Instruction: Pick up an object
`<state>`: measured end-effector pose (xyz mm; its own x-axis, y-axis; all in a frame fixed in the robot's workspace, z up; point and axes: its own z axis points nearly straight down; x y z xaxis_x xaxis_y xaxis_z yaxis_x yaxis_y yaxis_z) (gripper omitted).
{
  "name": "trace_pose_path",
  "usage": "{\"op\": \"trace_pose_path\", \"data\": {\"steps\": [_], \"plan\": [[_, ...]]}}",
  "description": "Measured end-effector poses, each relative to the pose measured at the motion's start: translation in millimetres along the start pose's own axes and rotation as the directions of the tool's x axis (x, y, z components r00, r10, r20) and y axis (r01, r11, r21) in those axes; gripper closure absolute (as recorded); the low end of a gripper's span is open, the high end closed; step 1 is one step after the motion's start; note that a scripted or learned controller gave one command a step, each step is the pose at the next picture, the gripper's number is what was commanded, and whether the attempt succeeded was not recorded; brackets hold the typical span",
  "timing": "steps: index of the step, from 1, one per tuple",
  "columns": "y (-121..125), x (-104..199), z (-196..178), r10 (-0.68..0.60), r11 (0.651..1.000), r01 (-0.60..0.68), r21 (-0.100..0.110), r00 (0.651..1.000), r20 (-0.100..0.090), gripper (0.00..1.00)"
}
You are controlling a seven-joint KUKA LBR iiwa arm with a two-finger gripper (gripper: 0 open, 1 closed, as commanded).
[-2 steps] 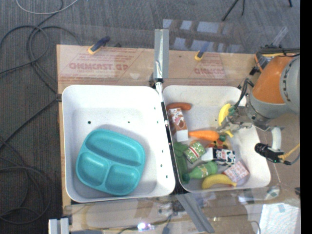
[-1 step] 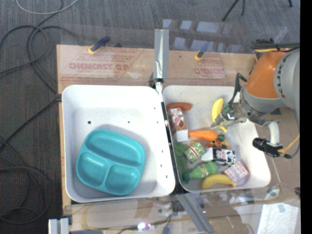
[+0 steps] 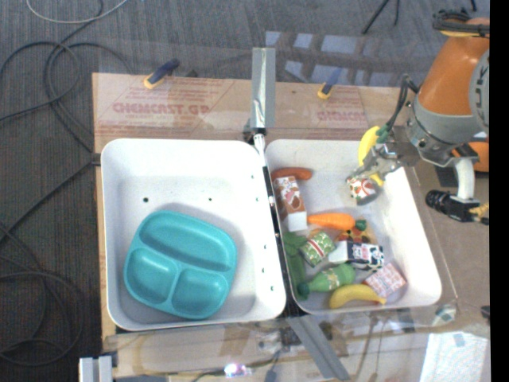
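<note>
Near edge of right bin (image 3: 425, 285): banana (image 3: 355, 295), pink pack (image 3: 386, 279), green bottle (image 3: 330, 278), cow carton (image 3: 364, 254). Further in: can (image 3: 317, 247), carrot (image 3: 332, 221), sauce bottle (image 3: 289, 200), sausage (image 3: 291, 173). Left bin (image 3: 179, 153): teal tray (image 3: 181, 263). Far right: gripper (image 3: 375, 168) pinches a small red-and-white object (image 3: 363, 188), lifted over the right bin's far corner.

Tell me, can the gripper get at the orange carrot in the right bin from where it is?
Probably yes. The carrot lies on top of the pile with its upper side bare, and the gripper hangs over the same right bin, up near the far right corner. Neighbouring items crowd it closely.
</note>
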<state>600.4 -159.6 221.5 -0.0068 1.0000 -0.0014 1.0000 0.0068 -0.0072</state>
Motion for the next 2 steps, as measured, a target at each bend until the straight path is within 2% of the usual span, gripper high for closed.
{"op": "trace_pose_path", "data": {"steps": [1,2], "plan": [[-48,14,48,0.167,0.986,-0.167,0.003,0.986,-0.001,1.0],[-61,17,-55,0.137,0.991,-0.137,0.0,0.991,0.001,1.0]]}}
